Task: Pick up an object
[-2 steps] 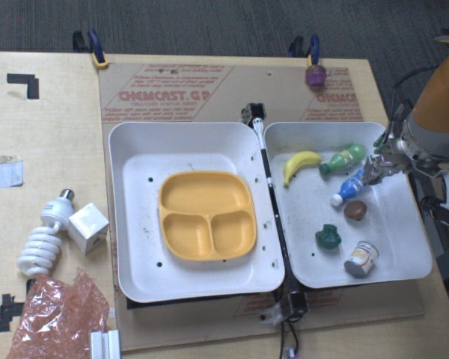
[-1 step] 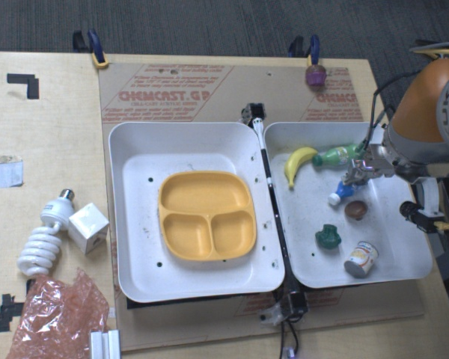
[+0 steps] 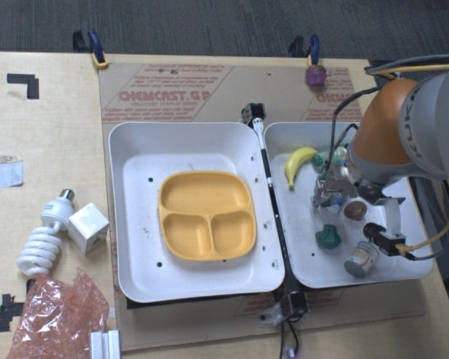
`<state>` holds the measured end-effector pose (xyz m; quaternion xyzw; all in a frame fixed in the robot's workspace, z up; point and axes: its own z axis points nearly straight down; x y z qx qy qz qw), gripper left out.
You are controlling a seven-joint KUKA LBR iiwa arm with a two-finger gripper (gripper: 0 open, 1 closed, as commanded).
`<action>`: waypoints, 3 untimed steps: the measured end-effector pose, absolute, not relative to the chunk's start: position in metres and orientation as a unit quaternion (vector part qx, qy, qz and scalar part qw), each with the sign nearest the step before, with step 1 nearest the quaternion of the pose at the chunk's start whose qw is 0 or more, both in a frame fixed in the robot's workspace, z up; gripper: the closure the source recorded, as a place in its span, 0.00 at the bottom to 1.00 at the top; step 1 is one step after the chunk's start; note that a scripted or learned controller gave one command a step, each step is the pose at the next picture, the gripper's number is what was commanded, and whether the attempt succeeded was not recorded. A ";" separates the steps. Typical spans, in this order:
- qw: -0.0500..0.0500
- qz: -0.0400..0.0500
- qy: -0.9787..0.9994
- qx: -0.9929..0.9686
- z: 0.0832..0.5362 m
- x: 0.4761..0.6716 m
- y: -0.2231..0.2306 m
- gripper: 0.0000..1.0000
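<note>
Left bin (image 3: 127,200) holds one thing: a yellow divided plate (image 3: 207,215) w/ three compartments, lying flat near the middle, white floor bare all round it. Right bin (image 3: 299,260) is busier: banana (image 3: 298,163) at upper left, curved, near the divider wall; a small green object (image 3: 328,237) lower centre; a brown round object (image 3: 354,211) to its upper right; a small can (image 3: 361,259) tilted near the front edge. A bit of green shows just right of the banana, partly behind the arm (image 3: 404,129).

Gripper (image 3: 328,195) hangs low over the right bin's middle, btwn banana and green object. Can't tell how the claw stands – too small & cluttered; nothing seen btwn its prongs.

Outside the bins, far left on the bench: spiral light bulb (image 3: 45,238), a white cube (image 3: 88,227) touching it, crinkled pink plastic bag (image 3: 56,316) below. Purple item (image 3: 316,74) sits by the back clamp.

Arm body and cables overhang the right bin's right side; open room is mostly along the bin's left wall and front left.
</note>
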<state>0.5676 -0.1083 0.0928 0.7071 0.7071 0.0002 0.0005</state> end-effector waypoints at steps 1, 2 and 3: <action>0.000 0.000 0.707 0.708 0.092 0.499 -0.110 0.00; 0.001 0.001 0.706 0.708 0.102 0.500 -0.110 1.00; 0.001 0.000 0.708 0.706 0.193 0.555 -0.048 1.00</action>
